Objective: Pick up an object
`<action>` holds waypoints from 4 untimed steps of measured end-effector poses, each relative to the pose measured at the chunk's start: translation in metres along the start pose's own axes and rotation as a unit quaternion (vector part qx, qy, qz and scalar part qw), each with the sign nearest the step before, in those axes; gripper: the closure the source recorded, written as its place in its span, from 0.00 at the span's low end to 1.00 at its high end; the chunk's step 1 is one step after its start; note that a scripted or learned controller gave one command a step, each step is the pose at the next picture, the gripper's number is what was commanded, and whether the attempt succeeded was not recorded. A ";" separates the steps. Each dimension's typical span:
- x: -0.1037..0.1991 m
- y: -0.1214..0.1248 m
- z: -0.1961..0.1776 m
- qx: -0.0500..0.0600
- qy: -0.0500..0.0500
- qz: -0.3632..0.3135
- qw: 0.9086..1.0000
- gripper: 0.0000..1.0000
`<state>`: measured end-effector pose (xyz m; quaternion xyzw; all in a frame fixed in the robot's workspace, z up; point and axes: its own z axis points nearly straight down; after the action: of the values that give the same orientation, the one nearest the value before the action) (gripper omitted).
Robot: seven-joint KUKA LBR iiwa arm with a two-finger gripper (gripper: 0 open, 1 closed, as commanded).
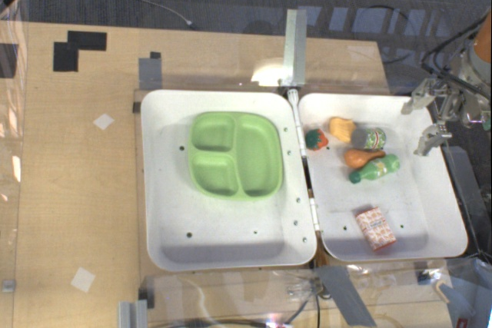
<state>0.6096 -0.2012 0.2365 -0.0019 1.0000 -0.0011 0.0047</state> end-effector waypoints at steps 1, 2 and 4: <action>0.007 0.014 0.145 0.001 -0.004 -0.047 0.999 0.00; 0.004 0.016 0.133 0.002 -0.007 -0.051 0.999 1.00; 0.055 0.112 0.049 0.000 0.003 0.417 0.909 1.00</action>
<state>0.5545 -0.0894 0.1871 0.4153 0.9097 0.0008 0.0019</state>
